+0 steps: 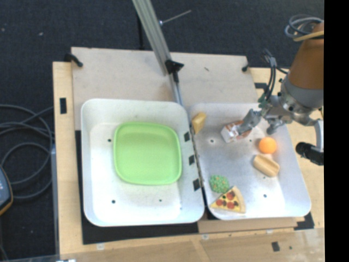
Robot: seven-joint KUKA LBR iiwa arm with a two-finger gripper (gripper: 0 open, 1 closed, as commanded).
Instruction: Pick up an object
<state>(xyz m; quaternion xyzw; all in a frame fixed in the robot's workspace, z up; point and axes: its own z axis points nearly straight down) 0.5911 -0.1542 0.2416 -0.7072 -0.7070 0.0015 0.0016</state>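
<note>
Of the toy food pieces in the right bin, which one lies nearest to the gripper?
The orange ball, just below the gripper. The bread roll, cheese wedge, broccoli and pizza slice all lie farther off.

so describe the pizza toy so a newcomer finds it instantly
Look in the right-hand white bin, at its near-left corner. The pizza slice lies there, just below the green broccoli piece. It is the only triangular item, yellow with red spots.
</note>
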